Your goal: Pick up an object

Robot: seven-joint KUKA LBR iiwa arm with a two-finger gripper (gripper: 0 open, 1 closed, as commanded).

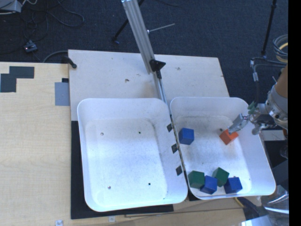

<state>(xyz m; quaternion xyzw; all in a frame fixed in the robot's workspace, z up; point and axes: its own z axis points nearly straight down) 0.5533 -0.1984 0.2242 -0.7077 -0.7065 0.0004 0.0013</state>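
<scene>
Tabletop (117, 74) carrying two white bins; claw (237, 126) is gripping the orange block (228, 136) at its tip, hanging over the right bin (256, 173) near its right edge, claw reaching in from the right.

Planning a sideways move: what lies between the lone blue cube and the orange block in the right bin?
Nothing: the camera view shows bare white bin floor between the blue cube and orange block.
</scene>
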